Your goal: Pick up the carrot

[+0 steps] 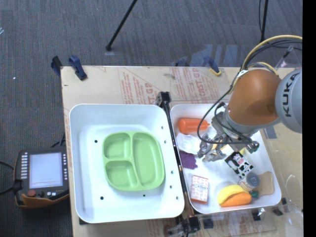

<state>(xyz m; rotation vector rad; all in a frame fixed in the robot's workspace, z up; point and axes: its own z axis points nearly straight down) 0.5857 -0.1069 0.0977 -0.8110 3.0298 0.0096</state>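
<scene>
We look down on dark grey carpet (59, 23) across the top and left of the frame, where a thin black stand leg (123, 19) slants. On it sits a table (123, 83) topped with tan cardboard printed in red. The left white bin (81, 120), smooth plastic with rounded corners, holds a pale green divided plate (133, 160). In the right white bin (274, 184), the carrot (191, 125) lies at the upper left corner, a smooth orange cylinder. The gripper (213, 152), metallic under the arm's glossy orange band (254, 98), hangs just right of the carrot; we cannot tell its finger state. A handheld screen pendant (42, 176) rests at lower left.
</scene>
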